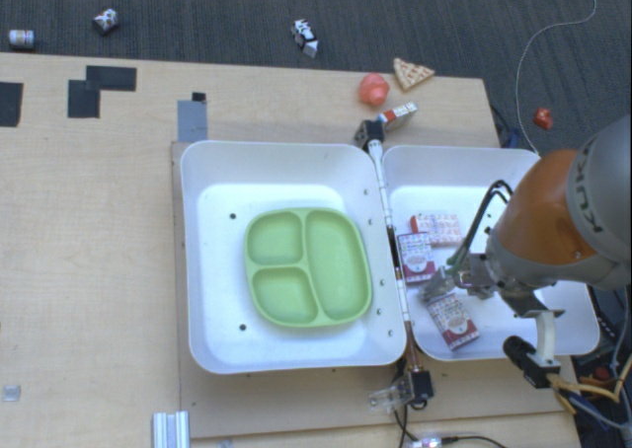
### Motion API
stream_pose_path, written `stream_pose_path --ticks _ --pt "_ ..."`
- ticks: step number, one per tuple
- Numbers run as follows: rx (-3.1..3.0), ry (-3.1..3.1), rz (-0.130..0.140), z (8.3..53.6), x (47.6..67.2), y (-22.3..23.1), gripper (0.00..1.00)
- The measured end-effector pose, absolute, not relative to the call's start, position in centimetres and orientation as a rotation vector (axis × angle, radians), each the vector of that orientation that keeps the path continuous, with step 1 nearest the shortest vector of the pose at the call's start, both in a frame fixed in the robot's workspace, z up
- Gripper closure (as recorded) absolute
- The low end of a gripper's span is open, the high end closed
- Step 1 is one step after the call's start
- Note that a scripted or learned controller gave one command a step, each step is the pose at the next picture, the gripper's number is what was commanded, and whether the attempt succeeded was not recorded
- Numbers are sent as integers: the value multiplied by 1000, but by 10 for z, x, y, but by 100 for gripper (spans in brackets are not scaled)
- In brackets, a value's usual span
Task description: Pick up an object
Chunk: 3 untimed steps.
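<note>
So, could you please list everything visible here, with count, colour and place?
Bins: two, white, side by side on the bench.
Divided plate: one, green, in the left bin.
Small packets: about four, red and white, in the right bin.
Ball: one, red, on the bench behind the bins.
Pizza slice toy: one, tan, at the bench's far edge.
Arm: one, grey and orange, over the right bin.
End effector: one, above the packets.

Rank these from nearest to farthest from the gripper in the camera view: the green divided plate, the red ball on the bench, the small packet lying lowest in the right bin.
1. small packet, right bin, just below the gripper
2. green divided plate, left bin
3. red ball, bench beyond the bins
</note>
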<state>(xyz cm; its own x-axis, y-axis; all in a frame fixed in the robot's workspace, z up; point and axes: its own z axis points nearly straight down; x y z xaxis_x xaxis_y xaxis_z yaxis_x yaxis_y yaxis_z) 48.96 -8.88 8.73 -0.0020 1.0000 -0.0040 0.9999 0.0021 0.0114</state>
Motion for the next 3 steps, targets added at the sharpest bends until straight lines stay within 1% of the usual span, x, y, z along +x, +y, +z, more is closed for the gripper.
stream_pose_path --ticks 1,2,3 --pt "2206 2215 15 99 492 -88 100" --pt "2206 2216 15 98 492 -88 0" --pt "2215 2216 7 87 489 -85 0"
